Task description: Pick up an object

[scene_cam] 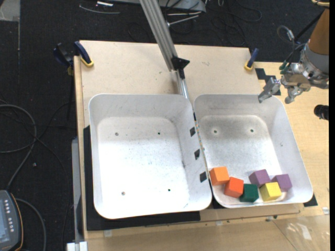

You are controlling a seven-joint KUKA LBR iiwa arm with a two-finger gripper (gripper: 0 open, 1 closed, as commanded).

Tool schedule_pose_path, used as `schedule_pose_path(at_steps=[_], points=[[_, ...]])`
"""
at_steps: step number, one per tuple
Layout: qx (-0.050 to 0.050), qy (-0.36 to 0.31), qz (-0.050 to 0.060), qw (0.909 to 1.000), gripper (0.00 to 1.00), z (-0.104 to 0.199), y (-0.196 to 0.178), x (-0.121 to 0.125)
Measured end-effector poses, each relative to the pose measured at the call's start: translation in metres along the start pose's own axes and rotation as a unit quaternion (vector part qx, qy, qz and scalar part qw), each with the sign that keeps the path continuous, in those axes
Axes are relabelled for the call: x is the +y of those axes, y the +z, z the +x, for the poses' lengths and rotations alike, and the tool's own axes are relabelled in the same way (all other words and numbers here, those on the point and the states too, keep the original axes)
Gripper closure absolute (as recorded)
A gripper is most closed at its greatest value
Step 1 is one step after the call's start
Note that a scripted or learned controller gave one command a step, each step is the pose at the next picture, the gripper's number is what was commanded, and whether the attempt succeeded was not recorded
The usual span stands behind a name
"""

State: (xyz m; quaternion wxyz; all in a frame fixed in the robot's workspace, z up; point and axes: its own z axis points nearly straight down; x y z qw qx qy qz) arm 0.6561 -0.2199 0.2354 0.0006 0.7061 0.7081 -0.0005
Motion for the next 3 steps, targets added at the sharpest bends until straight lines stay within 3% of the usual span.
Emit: schedule_pose_path(at_steps=[1,2,3], points=[[0.003,0.002,0.005,1.0000,0.00,0.018,0.113,-0.080],[0.000,-0.002,-0.005,1.0000,0.00,0.063,-0.014,-0.070],[0.002,0.004,0.005,1.0000,0.00,0.031,0.112,-0.129]])
